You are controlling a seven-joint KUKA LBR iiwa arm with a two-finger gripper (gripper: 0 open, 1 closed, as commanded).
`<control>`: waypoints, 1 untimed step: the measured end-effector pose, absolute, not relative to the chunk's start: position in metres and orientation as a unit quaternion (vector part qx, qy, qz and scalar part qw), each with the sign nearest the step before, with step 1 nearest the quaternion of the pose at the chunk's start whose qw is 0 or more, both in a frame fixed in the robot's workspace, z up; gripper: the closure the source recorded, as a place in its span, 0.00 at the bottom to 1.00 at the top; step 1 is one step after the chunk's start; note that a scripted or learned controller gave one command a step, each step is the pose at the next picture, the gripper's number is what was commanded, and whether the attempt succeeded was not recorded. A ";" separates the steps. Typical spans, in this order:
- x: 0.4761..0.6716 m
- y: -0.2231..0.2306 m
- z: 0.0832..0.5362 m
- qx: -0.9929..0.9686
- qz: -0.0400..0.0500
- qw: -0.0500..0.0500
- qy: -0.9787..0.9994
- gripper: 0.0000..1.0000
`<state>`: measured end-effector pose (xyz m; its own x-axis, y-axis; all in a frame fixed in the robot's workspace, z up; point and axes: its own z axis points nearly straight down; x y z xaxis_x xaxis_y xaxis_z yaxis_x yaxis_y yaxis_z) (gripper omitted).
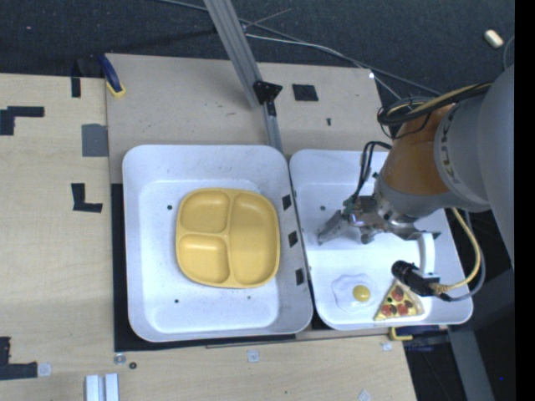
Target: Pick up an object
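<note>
In the right bin (311, 192), a toy fried egg (354, 291) lies near the front wall, and a toy pizza slice (398, 303) sits just right of it. My gripper (344, 236) hangs over the middle of this bin, behind and slightly left of the egg. Its two fingers are spread apart, so it is open, with only the bin floor showing between them. One fingertip (323, 237) points toward the bin's left wall. The left bin (150, 224) holds a yellow divided plate (227, 237).
A grey metal post (238, 48) rises from the back of the bench between the bins. Cables loop around the arm's wrist (418, 170) and trail to the right bin's front right corner. Black tape marks dot the wooden bench on the left.
</note>
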<state>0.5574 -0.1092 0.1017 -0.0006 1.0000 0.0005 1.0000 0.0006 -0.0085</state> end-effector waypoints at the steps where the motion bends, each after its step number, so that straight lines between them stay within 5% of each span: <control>1: 0.558 -0.109 0.086 -0.707 0.001 -0.001 -0.707 0.00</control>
<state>0.5580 -0.1093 0.0858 -0.0011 1.0000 -0.0017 1.0000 0.0011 -0.0002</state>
